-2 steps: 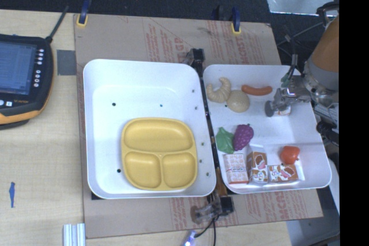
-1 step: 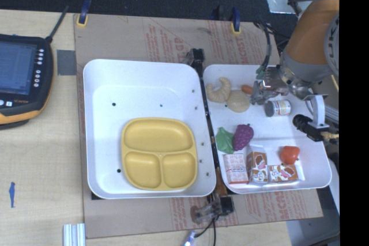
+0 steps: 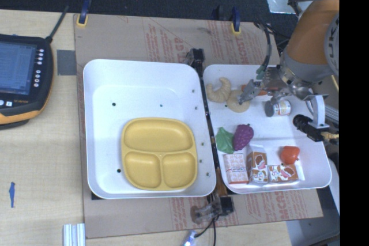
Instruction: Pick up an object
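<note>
From my station I see the gripper [image 3: 249, 92] low in the right bin [image 3: 323, 178], at about 11 o'clock in it, touching a tan pastry piece [image 3: 237, 102] beside the croissant [image 3: 219, 90]. How it is set I cannot tell. At 6 o'clock lie the purple grapes [image 3: 243, 136].

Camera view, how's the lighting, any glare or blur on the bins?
Camera view: even overhead light; the left bin is nearly washed out, with a soft shadow along its left wall; the yellow tray is sharp; the tool above the right bin is slightly soft.
</note>
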`<state>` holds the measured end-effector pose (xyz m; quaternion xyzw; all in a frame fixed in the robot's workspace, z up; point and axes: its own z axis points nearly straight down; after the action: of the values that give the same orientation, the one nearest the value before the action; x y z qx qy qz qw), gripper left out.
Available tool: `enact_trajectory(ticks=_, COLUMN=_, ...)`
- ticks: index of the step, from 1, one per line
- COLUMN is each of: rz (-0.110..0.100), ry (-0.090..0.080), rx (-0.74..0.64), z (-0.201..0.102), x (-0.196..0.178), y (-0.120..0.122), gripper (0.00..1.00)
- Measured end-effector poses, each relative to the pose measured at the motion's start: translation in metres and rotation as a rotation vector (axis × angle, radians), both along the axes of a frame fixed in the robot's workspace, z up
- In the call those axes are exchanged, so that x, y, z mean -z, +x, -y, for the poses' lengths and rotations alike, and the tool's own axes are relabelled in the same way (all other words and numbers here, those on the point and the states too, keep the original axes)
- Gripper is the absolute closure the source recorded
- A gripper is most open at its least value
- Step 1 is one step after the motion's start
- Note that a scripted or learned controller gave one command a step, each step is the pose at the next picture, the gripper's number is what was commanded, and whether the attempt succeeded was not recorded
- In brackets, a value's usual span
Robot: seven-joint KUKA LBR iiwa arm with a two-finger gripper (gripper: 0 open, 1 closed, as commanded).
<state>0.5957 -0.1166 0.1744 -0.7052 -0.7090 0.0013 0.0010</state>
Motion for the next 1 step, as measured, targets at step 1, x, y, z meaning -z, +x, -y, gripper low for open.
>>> enact_trajectory(ticks=1, rz=-0.002, ry=0.000, rx=0.000, z=0.0038, x=0.0645, y=-0.0270, gripper=0.00)
